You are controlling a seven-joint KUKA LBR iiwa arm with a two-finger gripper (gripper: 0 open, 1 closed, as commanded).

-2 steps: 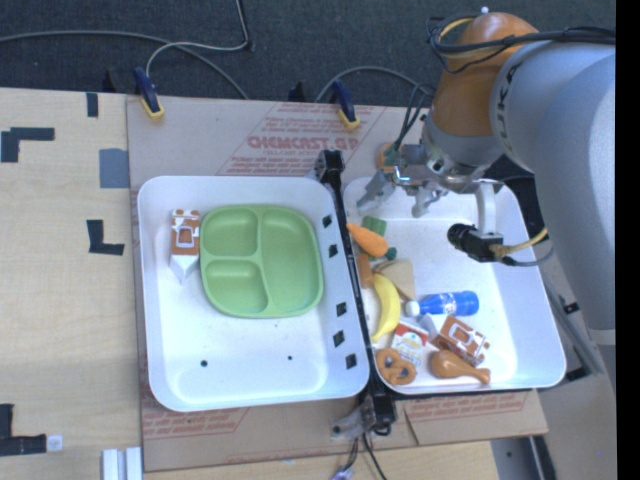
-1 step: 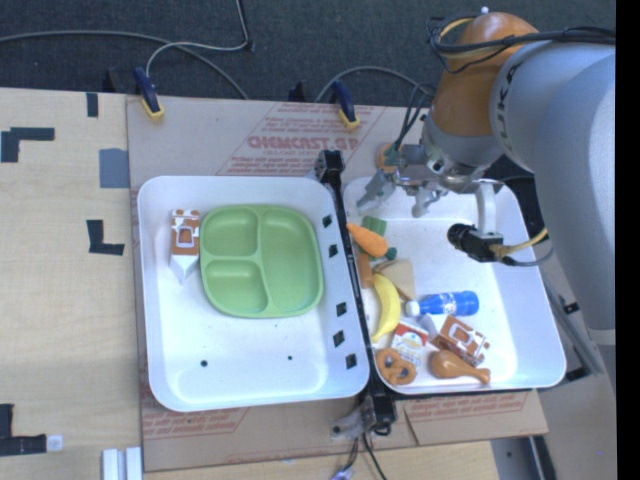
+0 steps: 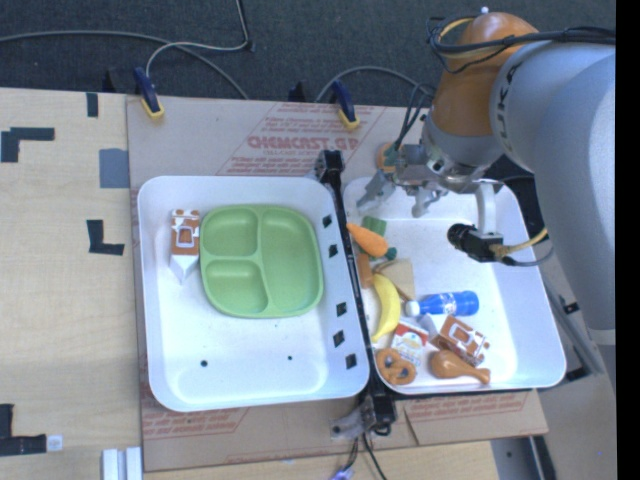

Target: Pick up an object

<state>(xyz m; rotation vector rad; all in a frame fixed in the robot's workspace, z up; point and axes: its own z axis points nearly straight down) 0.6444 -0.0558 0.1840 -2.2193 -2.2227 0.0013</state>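
My gripper [image 3: 401, 196] hangs over the back of the right bin [image 3: 530, 298], its two fingers [image 3: 371, 192] spread open with nothing between them. Just below and left of it lie an orange carrot [image 3: 367, 239] and a small green piece [image 3: 376, 225]. Further forward along the bin's left side rest a tan wedge [image 3: 401, 277], a yellow banana [image 3: 387, 308], a blue bottle [image 3: 447, 304], a red and white packet [image 3: 408, 344], a second red packet [image 3: 463, 337], a brown pretzel [image 3: 393, 368] and a brown drumstick [image 3: 458, 366].
The left bin [image 3: 240, 368] holds a green divided plate [image 3: 262, 260] and a small red and white box [image 3: 184, 240] at its left wall. A black divider [image 3: 340, 268] runs between the bins. A black cable fitting [image 3: 472, 241] hangs over the right bin.
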